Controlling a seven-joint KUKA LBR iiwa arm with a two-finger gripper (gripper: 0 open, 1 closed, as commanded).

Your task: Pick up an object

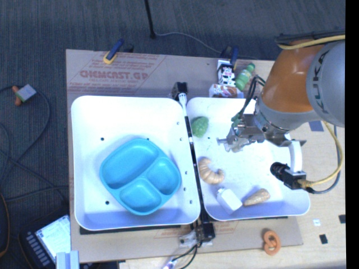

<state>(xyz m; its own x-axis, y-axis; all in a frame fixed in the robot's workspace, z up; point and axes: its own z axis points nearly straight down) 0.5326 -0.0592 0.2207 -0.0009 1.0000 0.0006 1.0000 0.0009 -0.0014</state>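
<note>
End effector [240,140] hangs low in the right bin [280,206], its metal parts a grey blur; whether the fingers stand wide or narrow cannot be told, and nothing shows between them.

Nearest, up and to its left, lies a green lump [199,125], near the bin's inner wall. Below and left sits a croissant [211,172]; further below lie a white block [228,198] and a tan roll [256,196], close beside each other. The bare floor right under the end effector looks unoccupied, so a straight descent would likely close on air.

Going for the green lump risks pushing it against the wall or clipping the divider between bins. The croissant is curved and may roll out of a pinch. The white block and the roll lie so close that fingers could wedge between them or nudge one away.

Well to the left, the other bin [90,122] carries a blue tray [140,175]. Outside, an orange ring [271,241] rests on the tabletop [314,234], far below.
</note>
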